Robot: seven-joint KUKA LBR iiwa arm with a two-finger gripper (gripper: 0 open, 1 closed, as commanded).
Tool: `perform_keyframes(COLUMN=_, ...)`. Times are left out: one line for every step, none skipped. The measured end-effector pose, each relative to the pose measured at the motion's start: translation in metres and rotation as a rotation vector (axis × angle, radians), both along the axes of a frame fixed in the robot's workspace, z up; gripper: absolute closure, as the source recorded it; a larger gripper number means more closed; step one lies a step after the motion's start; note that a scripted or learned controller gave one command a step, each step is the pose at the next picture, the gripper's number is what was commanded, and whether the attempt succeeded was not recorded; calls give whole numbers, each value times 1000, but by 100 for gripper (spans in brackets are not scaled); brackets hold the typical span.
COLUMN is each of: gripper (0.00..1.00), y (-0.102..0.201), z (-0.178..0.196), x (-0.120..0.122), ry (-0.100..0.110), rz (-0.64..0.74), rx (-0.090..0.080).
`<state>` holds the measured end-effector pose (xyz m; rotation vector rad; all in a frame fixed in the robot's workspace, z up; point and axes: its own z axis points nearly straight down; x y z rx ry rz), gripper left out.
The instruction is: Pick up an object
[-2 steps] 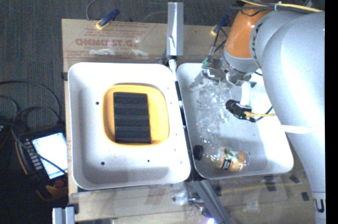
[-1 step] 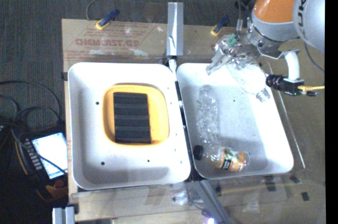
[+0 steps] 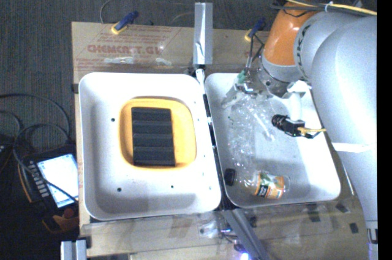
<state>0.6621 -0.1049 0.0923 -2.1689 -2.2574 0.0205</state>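
Camera view: the gripper [image 3: 244,82] sits at the right bin's [image 3: 318,188] far-left corner; whether it holds anything cannot be told. A clear bottle [image 3: 264,184] with an orange label, unreadable, lies near the front. Faded red lettering marks the cardboard [image 3: 122,49].

The arm [image 3: 343,62] came in from the right side of the camera view as a broad grey body, filling the upper right corner and running down along the right edge. Its orange band [image 3: 283,39] sat at the upper left end of the grey casing, and the wrist narrowed below it. The wrist pointed down and to the left. The gripper [image 3: 248,82] hung at the lower left of the band, low at the far corner of the right-hand bin. Its metal parts were small and cluttered from above, and the state of its tips could not be read.
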Motion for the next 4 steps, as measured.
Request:
perform_keyframes(gripper=100, y=72, z=92, x=6, ry=-17, rz=115, rx=1)
perform_keyframes(gripper=100, y=43, z=238, x=7, ry=-17, rz=74, rx=-1)
perform_keyframes(gripper=100, y=63, z=90, x=5, ry=-13, rz=137, rx=2)
perform_keyframes(gripper=100, y=61, z=188, x=-97, ry=-15, rz=-221, rx=-2)
